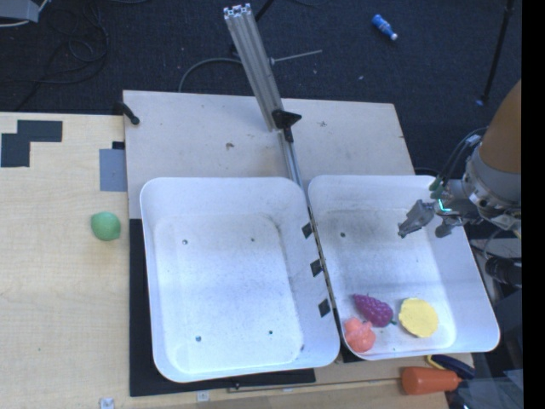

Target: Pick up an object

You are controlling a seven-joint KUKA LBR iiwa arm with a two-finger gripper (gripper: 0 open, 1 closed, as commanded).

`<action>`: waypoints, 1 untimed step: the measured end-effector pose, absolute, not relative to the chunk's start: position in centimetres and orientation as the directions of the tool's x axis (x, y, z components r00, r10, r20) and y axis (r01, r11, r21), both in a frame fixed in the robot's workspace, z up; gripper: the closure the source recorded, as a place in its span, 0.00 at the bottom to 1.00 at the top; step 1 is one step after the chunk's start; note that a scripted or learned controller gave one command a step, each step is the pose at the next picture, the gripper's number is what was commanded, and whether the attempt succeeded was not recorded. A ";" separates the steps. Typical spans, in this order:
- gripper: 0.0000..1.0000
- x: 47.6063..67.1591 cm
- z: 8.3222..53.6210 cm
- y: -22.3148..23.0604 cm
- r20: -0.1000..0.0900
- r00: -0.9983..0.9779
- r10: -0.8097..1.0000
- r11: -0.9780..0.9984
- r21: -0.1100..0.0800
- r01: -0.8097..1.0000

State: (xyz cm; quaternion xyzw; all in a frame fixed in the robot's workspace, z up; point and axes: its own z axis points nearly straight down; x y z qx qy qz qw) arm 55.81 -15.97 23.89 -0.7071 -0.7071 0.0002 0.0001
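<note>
Three toys below open jaws

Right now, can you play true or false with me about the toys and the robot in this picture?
1. The purple grapes lie in the right bin. True.
2. The yellow toy is in the left bin. False: it lies in the right bin, beside the grapes.
3. The green ball sits inside a bin. False: it rests on the wooden bench, left of both bins.
4. The gripper is over the right bin. True.
5. The gripper is holding the orange toy. False: that toy lies at the near edge of the right bin, away from the gripper.
</note>
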 end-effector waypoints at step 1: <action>0.00 55.8 23.9 -16.0 0.000 0.000 1.000 0.000 0.000 1.000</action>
